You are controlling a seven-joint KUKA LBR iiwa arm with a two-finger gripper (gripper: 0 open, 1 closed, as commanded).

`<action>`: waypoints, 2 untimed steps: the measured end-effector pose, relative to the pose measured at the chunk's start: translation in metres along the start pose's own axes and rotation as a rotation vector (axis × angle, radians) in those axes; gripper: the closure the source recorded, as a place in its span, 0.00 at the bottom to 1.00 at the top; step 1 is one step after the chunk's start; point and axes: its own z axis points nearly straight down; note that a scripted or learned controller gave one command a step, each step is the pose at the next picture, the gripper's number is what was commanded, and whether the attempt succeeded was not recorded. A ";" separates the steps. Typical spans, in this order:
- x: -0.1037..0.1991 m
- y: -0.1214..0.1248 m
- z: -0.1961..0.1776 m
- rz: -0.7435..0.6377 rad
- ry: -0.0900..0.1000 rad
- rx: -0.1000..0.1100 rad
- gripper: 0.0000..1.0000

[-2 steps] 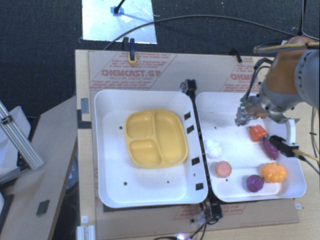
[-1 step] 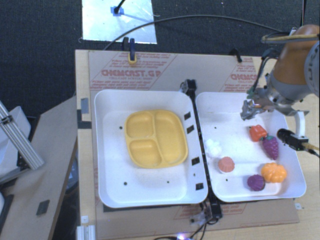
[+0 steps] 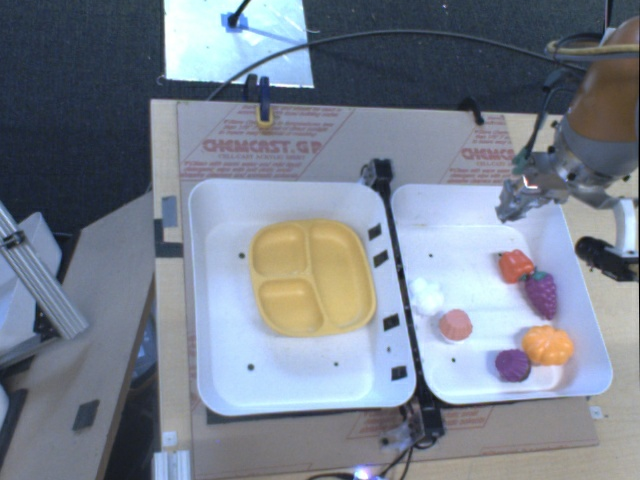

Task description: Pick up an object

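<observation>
Reading "CHEMCAST GP" on board (image 3: 262, 147); tool (image 3: 516, 206) over right bin (image 3: 470, 238), grip state unclear.

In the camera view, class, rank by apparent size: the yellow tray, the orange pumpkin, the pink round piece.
1. Yellow tray, clearly largest.
2. Orange pumpkin.
3. Pink round piece, only slightly smaller than the pumpkin.

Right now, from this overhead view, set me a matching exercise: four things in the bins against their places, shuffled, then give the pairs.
Things:
1. yellow divided tray
2. purple grape bunch
3. pink round piece
4. claw

Places:
A. over the right bin's far edge
B. middle of the left bin
C. right bin, just beside the orange-red pepper
D. right bin, near the white fluffy piece

Pairs: 1-B, 2-C, 3-D, 4-A
</observation>
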 end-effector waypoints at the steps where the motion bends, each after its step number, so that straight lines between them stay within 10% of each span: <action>1: 0.048 -0.006 0.005 -0.003 0.003 0.005 1.00; 2: 0.098 -0.024 0.017 -0.003 0.003 0.007 1.00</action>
